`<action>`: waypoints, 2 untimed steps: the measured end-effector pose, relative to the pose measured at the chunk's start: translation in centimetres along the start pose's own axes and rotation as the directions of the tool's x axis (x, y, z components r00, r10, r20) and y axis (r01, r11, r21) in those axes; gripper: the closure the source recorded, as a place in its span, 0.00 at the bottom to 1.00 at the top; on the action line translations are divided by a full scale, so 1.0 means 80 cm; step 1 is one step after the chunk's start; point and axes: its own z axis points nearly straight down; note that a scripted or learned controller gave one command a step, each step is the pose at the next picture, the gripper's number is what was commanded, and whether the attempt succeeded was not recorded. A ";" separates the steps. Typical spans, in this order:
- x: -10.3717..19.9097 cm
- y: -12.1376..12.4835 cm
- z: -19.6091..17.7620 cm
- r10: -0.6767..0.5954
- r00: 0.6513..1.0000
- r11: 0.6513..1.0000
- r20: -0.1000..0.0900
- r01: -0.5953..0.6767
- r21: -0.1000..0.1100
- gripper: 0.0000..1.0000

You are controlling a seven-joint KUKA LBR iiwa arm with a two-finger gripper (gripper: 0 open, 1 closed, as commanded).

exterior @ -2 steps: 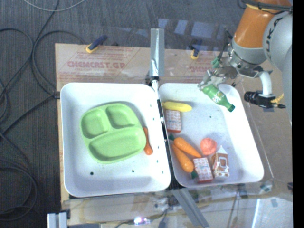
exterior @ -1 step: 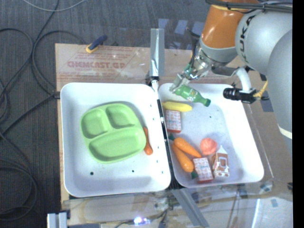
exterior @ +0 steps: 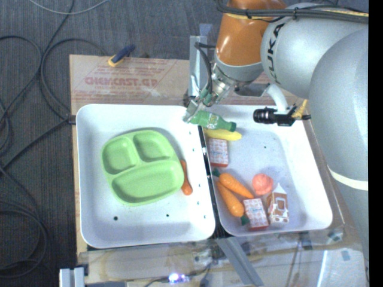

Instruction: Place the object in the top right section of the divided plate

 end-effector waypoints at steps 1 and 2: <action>0.112 0.026 -0.014 -0.108 0.994 0.994 0.000 0.108 -0.001 1.00; 0.111 0.025 -0.014 -0.107 0.994 0.994 -0.001 0.107 -0.001 0.00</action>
